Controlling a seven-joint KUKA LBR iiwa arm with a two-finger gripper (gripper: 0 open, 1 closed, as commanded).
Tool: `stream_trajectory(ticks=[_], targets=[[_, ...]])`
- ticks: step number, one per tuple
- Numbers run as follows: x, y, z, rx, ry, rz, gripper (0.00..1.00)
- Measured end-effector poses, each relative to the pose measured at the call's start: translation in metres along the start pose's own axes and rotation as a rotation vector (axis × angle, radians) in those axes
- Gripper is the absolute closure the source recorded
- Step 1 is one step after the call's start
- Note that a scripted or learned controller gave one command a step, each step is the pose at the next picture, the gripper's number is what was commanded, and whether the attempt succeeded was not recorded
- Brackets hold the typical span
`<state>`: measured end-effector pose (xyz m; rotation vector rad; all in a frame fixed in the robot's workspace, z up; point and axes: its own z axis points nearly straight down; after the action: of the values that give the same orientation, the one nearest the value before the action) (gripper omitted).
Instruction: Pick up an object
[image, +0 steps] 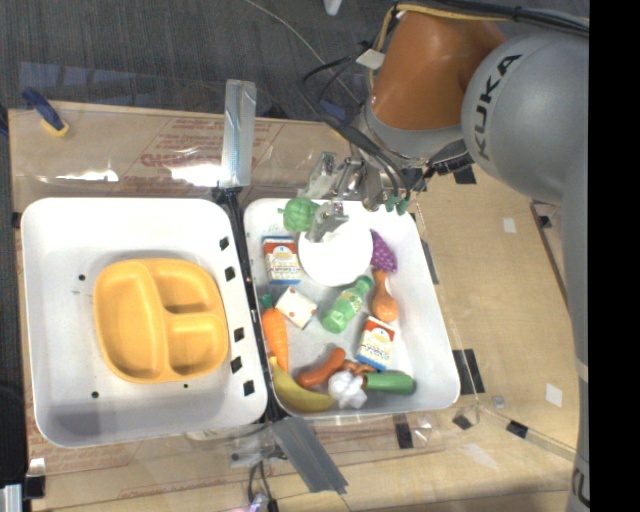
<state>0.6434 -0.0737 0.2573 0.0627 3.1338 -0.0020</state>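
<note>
Where fingers (328, 215) hover, white plate (335, 255) just below, seemingly apart

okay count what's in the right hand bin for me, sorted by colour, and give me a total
Right bin, as far as the clutter shows:
Green: 3 (broccoli, bottle, cucumber)
Orange or red: 3 (carrot, sausage, orange piece)
Yellow: 1 (banana)
Purple: 1 (grapes)
White: 2 (plate, small piece)
Cartons: 3
Total: 13

Robot arm reaching in from the right

The big grey arm (520, 100) bends down from the top right corner. Immediately above the wrist sits an orange band (425, 70). The metal gripper (335, 200) hangs low at the end, pointing down and to the left.
</note>
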Motion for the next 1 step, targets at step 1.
stream_trajectory(ticks=[1], targets=[[0.0008,-0.0188,-0.0436,0.001,0.002,0.208,1.0]])
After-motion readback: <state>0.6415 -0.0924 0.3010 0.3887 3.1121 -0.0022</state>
